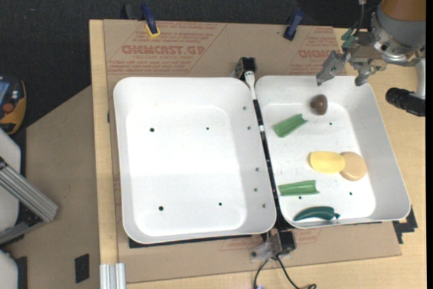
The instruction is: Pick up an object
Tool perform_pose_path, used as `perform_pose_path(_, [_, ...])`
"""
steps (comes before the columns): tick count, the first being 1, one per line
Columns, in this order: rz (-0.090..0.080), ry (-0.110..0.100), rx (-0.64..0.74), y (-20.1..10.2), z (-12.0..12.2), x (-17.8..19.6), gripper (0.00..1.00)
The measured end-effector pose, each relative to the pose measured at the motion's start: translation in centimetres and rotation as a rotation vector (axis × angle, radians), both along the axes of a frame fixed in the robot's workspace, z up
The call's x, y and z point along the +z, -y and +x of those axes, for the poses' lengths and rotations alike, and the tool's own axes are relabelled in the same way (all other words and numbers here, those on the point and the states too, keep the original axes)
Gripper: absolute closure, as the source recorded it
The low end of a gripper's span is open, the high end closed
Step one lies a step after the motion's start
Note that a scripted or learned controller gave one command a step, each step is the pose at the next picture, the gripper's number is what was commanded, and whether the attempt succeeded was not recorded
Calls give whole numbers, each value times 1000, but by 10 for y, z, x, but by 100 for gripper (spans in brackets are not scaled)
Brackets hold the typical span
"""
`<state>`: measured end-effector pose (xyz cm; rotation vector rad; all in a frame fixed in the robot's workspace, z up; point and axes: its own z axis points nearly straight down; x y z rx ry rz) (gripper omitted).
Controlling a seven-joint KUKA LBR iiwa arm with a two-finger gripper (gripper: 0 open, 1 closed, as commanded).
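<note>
At upper right, the gripper hangs over the right bin's far rim, fingers apart, seemingly holding nothing.

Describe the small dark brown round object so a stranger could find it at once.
Start at the right-hand white bin of the two. Near its far wall, close below the two-finger gripper, lies a small dark brown round lump, just above a green wedge-shaped piece. It is the bin's only dark, ball-like item; its neighbours are green, yellow or tan.
</note>
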<state>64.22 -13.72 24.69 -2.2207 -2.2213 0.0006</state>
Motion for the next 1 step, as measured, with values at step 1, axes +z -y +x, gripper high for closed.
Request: perform_pose_path(1, [-4,6,-5,54,-7,23,0])
